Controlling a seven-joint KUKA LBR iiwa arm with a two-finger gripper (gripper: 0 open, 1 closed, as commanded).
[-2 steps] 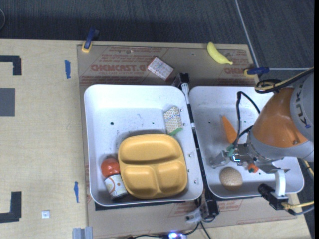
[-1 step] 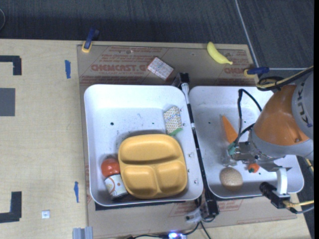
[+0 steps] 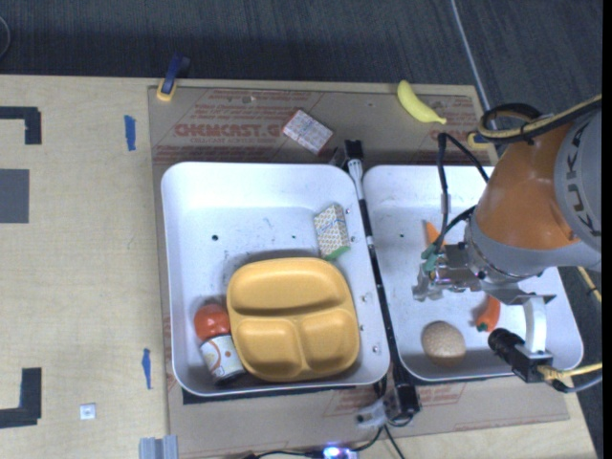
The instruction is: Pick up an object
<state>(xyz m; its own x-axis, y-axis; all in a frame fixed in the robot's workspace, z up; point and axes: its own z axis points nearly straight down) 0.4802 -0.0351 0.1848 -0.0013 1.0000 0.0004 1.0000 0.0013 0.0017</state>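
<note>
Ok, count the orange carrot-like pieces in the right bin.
2 show. One orange piece lies near the middle of the right bin, just left of the arm. The other orange piece is lower, by the arm's base side. The arm may hide more.

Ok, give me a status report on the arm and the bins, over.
Gripper low over the right bin, nothing seen in its grasp. Tan rounded object lies just below it, untouched. Yellow divided tray sits in the left bin, out of the way.

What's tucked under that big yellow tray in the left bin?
A small can with an orange top pokes out from under the yellow tray's left edge. Anything else beneath the tray is covered.
</note>
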